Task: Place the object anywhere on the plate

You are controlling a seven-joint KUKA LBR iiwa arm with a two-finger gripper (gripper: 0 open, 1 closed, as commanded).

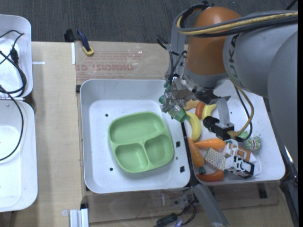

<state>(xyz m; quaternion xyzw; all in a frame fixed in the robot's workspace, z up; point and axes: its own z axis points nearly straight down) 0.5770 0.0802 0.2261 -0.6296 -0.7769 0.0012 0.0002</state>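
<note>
Open room over the left bin; the right bin is crowded and roofed by the arm.

The left bin (90,126) has bare white floor all round the green plate (140,141), widest at its 12 and 9 o'clock, narrower at 6 and 3. The ridge between the bins (185,148) stands at the plate's 3 o'clock. At 2 o'clock the gripper (171,104) hangs over that ridge, with the arm (246,51) spanning the right bin's far half. Below it, the banana (194,125), carrot (211,144), small carton (239,157) and other items lie packed together, leaving little gap between them.
</note>
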